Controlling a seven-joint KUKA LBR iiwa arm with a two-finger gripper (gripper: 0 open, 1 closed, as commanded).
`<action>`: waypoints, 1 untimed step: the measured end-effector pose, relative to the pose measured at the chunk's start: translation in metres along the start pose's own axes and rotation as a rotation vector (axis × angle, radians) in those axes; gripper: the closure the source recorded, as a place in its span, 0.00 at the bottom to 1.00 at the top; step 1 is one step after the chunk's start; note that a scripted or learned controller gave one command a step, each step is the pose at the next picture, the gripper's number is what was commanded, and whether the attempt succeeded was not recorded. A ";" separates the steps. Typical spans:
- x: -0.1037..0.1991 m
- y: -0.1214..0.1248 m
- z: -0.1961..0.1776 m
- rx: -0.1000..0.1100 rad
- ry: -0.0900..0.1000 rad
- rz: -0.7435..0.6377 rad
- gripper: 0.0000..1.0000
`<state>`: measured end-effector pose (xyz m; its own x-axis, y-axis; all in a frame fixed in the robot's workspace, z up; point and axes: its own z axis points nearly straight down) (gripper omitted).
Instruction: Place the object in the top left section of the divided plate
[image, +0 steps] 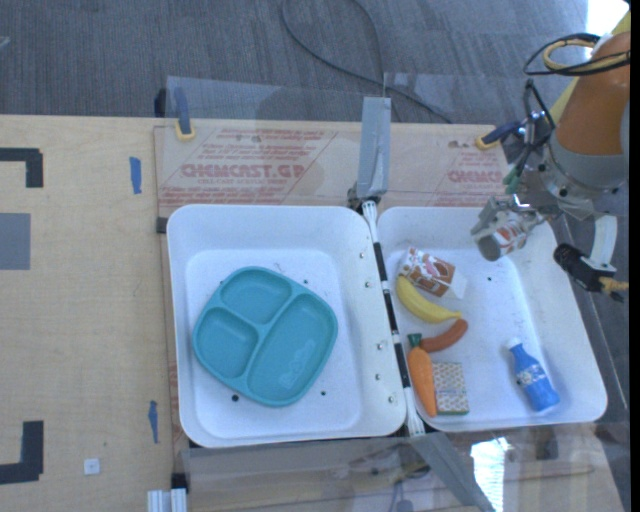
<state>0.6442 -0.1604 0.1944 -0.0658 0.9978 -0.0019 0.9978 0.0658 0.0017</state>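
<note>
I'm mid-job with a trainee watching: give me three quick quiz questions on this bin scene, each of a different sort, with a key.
1. True or false: the teal divided plate lies in the right bin.
2. Which item lies nearest the right bin's lower right corner? A) banana B) blue bottle C) carrot
3. Fill in: the gripper sits over the right bin's upper ____ corner.

Key: 1. false, it lies in the left bin. 2. B. 3. right.
</note>
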 end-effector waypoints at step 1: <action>0.078 -0.061 -0.048 0.004 0.003 0.183 1.00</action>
<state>0.5779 -0.0864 0.2418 0.1167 0.9932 0.0006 0.9932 -0.1167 -0.0019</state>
